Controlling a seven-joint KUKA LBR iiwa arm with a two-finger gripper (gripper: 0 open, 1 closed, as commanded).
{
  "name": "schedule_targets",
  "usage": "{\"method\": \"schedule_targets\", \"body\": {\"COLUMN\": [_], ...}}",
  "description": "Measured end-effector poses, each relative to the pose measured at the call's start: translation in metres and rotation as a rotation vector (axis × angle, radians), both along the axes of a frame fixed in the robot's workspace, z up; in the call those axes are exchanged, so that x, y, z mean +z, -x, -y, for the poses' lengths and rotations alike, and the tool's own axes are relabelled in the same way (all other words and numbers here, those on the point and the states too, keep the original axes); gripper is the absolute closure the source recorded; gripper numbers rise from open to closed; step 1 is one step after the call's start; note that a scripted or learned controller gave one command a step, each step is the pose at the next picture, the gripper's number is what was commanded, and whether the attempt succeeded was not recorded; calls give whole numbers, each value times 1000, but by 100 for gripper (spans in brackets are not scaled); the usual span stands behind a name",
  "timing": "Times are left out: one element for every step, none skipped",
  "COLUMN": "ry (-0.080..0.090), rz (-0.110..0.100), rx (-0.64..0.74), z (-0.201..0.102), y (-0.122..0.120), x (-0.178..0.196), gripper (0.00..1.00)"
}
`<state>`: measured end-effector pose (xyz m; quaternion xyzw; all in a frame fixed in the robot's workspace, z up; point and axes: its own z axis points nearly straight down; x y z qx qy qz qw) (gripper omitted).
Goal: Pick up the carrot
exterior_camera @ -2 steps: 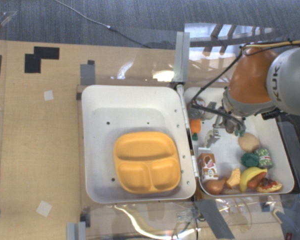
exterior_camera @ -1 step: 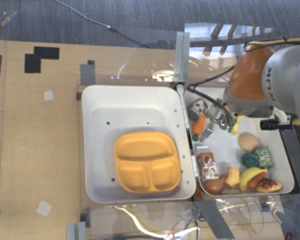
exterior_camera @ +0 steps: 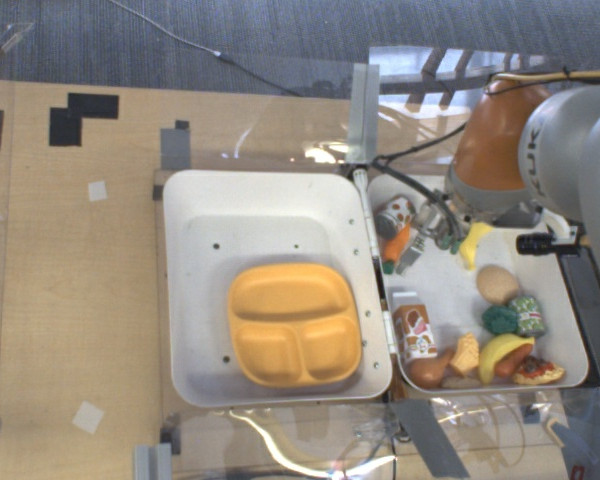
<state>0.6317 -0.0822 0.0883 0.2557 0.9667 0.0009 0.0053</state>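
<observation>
The carrot, small and orange with a green end, lies at a slant in the right bin, close to that bin's left wall near its back. My gripper reaches down-left from the grey arm with its orange band. Its tip sits right against the carrot's right side. Whether the carrot is gripped is hidden at this angle.
The left bin holds a yellow divided plate. Around the gripper in the right bin lie a white patterned piece, a yellow piece, a tan egg shape, broccoli, a brown can, a banana and a pizza slice.
</observation>
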Motion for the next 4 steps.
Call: {"method": "schedule_targets", "body": {"ry": [0,-8,-2,1], "rz": [0,2,1,-2], "rx": [7,-349,-68,249], "z": [-1,-92,-101,-68], "y": [-1,35,3,-24], "x": [13,101,136,97], "gripper": [100,100,100,100]}}
